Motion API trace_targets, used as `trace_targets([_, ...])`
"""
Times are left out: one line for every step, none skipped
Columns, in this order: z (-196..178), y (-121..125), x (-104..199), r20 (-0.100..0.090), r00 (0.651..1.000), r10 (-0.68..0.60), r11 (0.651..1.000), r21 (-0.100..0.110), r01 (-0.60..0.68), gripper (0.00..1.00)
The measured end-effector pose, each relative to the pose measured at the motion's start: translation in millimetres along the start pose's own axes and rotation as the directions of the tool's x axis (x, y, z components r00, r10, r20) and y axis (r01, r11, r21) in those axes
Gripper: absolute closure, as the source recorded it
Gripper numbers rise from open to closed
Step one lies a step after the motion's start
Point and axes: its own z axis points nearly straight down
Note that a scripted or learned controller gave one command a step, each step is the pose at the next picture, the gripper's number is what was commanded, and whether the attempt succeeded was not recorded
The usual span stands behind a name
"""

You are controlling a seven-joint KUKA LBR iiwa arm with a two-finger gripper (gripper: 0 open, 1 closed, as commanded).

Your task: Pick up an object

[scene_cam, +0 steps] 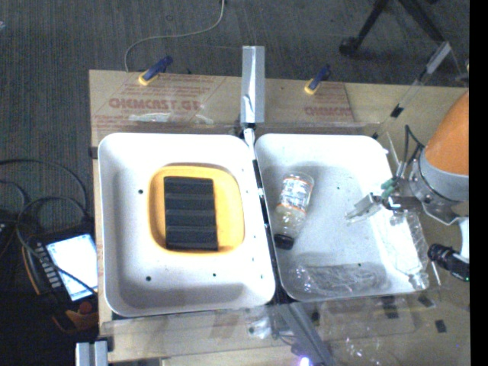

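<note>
At the near edge of the right bin (335,145) you had a crumpled clear plastic wrapper (339,277) lying flat against the wall, likely too thin and slack to pinch well. Further in, a small plastic bottle (292,204) lay on its side near the divider, dark cap toward you, free on all sides and so the easiest thing to take. Your gripper (367,207) hung over the bin's right half, well apart from the bottle, fingers spread open and holding nothing. In the left bin (122,158) a yellow tray with a black ribbed insert (191,212) sat flat in the middle, too broad to grasp.
</note>
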Motion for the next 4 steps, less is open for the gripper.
trace_targets([89.3, 57.9, 51.4, 0.012, 0.990, -0.140, 0.990, -0.003, 0.140, 0.00])
trace_targets([114.5, 129.6, 38.3, 0.008, 0.974, -0.225, 0.974, -0.013, 0.225, 0.00])
trace_targets([94.9, 143.7, -20.2, 0.005, 0.983, -0.182, 0.983, -0.004, 0.182, 0.00])
trace_targets([-8.2, 108.7, 49.3, 0.002, 0.967, -0.256, 0.967, -0.004, 0.256, 0.00])
